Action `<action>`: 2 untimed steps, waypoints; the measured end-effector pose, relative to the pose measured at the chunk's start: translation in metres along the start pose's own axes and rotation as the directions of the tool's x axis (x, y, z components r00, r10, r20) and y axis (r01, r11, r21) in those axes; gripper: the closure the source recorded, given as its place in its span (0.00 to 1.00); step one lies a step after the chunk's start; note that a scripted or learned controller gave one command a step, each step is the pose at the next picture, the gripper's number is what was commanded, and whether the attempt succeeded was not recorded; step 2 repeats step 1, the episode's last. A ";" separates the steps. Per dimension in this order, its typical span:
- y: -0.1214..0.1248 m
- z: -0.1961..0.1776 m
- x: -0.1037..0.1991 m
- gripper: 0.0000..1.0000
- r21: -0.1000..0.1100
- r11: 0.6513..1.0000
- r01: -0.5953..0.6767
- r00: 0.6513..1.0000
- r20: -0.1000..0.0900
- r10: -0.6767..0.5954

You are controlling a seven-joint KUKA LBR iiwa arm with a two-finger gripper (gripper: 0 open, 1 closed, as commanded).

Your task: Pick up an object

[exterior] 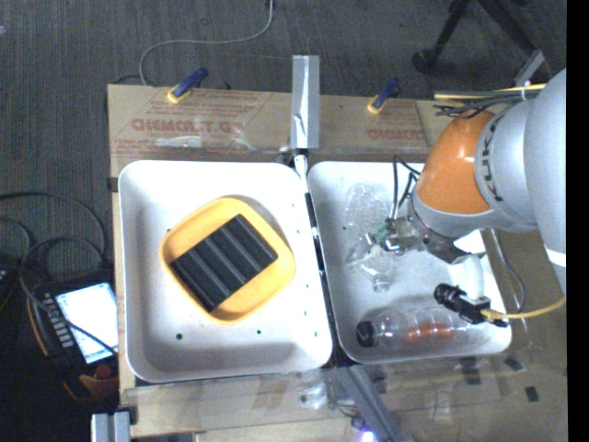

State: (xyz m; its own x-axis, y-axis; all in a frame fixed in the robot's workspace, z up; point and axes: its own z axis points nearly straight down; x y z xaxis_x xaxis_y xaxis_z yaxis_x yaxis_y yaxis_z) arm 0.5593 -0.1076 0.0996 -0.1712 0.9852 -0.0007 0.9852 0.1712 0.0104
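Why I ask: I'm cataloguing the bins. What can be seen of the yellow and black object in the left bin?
The yellow and black object is a rounded-square yellow slab that looks like smooth plastic or foam. A black ribbed panel with parallel ridges is set into its top. It lies flat, turned diagonally, near the middle of the left bin, resting on the bin's floor. Nothing else touches it.

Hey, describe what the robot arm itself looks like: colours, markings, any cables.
The arm is smooth, rounded and light grey, with a bulbous orange band above the wrist. Black lettering, partly readable as KUKA, runs beside the band. Thin black cables loop down to the small metallic gripper.
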 end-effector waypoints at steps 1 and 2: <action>0.053 -0.077 0.035 1.00 0.045 0.997 0.064 0.998 -0.009 -0.064; 0.053 -0.077 0.035 1.00 0.045 0.997 0.064 0.998 -0.009 -0.064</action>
